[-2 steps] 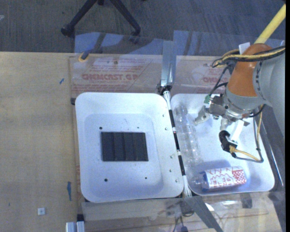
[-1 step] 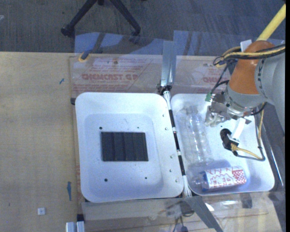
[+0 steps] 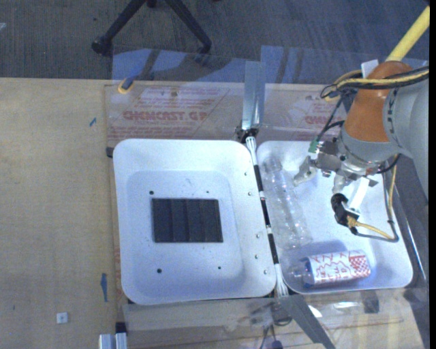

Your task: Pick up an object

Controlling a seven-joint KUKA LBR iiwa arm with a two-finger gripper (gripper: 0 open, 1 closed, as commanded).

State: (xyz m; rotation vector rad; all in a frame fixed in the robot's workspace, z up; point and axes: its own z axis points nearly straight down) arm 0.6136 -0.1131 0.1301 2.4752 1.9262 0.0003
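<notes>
My gripper [image 3: 330, 185] hangs over the back of the right bin [image 3: 392, 253], fingers spread apart and open, with only the bin floor showing between them. A clear plastic bottle [image 3: 286, 204] lies lengthwise along the bin's left side, just left of the gripper's left finger [image 3: 303, 176]. A red-and-white patterned tube [image 3: 337, 267] lies on its side at the bin's front, well below the gripper. A flat black ribbed pad [image 3: 187, 220] rests in the middle of the left bin [image 3: 136, 167].
A yellow cable [image 3: 373, 233] loops from the wrist down over the right bin. A metal divider [image 3: 262, 198] separates the two bins. Printed cardboard [image 3: 170, 112] lies behind the bins, and a chair base [image 3: 153, 20] stands on the floor beyond.
</notes>
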